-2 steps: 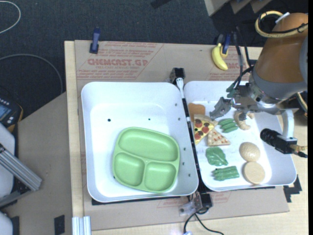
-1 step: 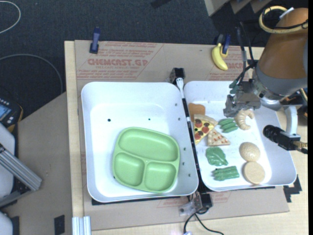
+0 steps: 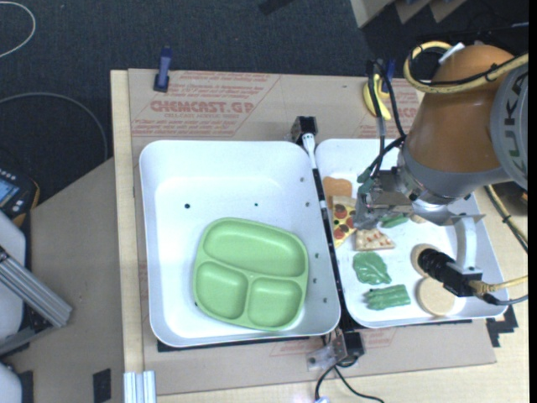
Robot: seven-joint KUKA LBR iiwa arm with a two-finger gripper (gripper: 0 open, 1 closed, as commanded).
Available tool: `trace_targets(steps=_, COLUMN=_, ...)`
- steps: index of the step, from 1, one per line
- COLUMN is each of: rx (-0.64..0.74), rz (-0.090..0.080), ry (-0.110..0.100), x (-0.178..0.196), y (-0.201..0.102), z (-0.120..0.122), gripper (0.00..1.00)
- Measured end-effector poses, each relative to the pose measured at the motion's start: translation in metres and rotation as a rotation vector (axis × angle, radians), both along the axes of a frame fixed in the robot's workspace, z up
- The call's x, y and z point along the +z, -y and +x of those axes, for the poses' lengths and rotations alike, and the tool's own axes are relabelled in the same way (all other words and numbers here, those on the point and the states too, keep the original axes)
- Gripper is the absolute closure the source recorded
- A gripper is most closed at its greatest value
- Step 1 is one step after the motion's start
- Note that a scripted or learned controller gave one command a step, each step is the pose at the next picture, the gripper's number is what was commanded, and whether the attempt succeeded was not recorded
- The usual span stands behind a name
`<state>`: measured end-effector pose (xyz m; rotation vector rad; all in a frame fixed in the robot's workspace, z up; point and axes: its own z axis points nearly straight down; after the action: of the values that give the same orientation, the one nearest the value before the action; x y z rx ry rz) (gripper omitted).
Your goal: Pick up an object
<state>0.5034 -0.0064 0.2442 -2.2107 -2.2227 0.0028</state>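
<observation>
Over the left half of the right bin (image 3: 352,154), the pincer (image 3: 375,204) is seen lowered among pieces of toy food. Whether it is wide or narrow cannot be told, as it is seen from above and masked by the wrist. A teal-green piece (image 3: 394,221) is glimpsed just beside it, partly covered by the wrist, and whether this piece is gripped cannot be told.

Just below the pincer in the view, a tan wedge (image 3: 372,241) with red spots is laid flat, its long axis running across the view; its tip is hard to make out. Toward the view's left, a red-spotted strip (image 3: 341,218) is set along the bin's wall, its long axis running up and down the view. An orange-brown piece (image 3: 337,186) is placed just above it.

Nearer the camera, a leafy green piece (image 3: 369,268) is found, and below it a ridged green piece (image 3: 387,296) lying across the view, slightly tilted. A tan disc (image 3: 436,299) is seen beside that, partly covered.

Much of the bin's right side is hidden by the arm.

The left bin (image 3: 218,175) is occupied by a green divided tray (image 3: 250,271), well apart from the pincer. Both bins are carried by the desk (image 3: 210,99), to whose far edge a blue clip (image 3: 163,70) is fixed.
</observation>
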Motion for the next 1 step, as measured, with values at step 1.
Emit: trace_targets(steps=1, rx=-0.005, rz=-0.002, ry=0.006, x=0.0106, y=0.0035, z=0.0026, gripper=1.00)
